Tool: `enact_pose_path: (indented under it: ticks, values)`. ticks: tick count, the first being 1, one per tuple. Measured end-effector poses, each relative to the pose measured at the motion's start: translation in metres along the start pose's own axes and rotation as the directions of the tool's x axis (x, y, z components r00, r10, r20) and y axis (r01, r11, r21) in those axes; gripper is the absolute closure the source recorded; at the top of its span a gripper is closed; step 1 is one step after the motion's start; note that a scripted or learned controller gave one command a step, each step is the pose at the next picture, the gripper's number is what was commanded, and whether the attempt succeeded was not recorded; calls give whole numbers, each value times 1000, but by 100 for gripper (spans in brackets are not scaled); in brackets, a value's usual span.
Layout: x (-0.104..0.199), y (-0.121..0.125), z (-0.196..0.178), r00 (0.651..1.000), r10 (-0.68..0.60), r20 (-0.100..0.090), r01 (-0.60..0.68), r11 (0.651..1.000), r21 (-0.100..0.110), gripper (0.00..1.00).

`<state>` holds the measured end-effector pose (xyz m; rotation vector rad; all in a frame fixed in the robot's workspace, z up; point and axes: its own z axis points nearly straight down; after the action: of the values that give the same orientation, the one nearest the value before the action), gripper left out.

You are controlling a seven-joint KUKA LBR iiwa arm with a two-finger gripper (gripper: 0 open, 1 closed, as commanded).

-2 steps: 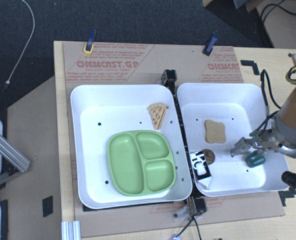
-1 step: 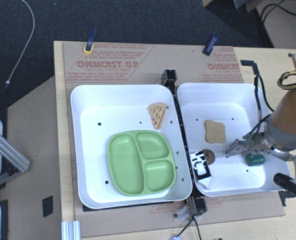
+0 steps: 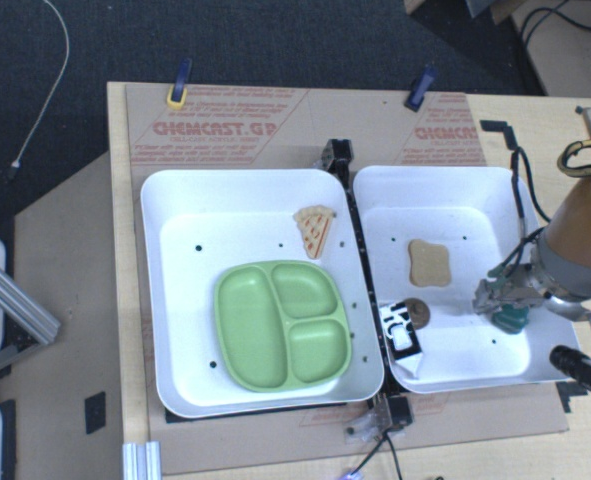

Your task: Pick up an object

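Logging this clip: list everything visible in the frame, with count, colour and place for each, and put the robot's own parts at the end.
Shallow white plastic bins: 2, white, side by side on the bench; left bin, right bin.
Green three-compartment plastic plate: 1, light green, lower middle of the left bin.
Tan waffle-patterned toy wedge: 1, tan with orange lines, upper right of the left bin.
Flat tan bread-slice toy: 1, tan, middle of the right bin.
Small brown round piece: 1, brown, lower left of the right bin.
Teal object: 1, teal, right side of the right bin, beneath the gripper.
Gripper: 1, grey, over the right bin's right side.
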<state>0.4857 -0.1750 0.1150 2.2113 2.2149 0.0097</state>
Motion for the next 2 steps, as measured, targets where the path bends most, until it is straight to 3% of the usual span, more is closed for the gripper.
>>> enact_pose_path:
  ticks: [2]
  values:
    - [0, -5, -102, 1000, 1, 0, -1, 1000, 6, 100]
